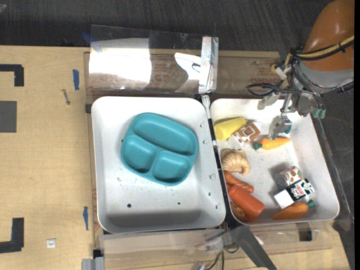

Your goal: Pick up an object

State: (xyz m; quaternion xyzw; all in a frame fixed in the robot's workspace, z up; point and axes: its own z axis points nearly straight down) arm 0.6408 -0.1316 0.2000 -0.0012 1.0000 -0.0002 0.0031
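My gripper [280, 126] hangs low in the right bin [320, 151], near its back. Its tip is just above the green end of a small orange toy carrot [276, 144]. It seems to touch or nearly touch that carrot, and nothing is visibly lifted. Left of the carrot lie a small orange-and-white box [247, 133] and a yellow toy piece [229, 127]. A tan croissant [235, 161] lies further forward by the left wall.
At the front of the right bin are red sausage-like toys [245, 197], a small printed can [288, 175], a white-and-black box [295, 192] and a second carrot [291, 211]. The left bin [107, 190] holds a teal divided plate [159, 148]. A clear plastic sheet [152, 63] lies behind the bins.
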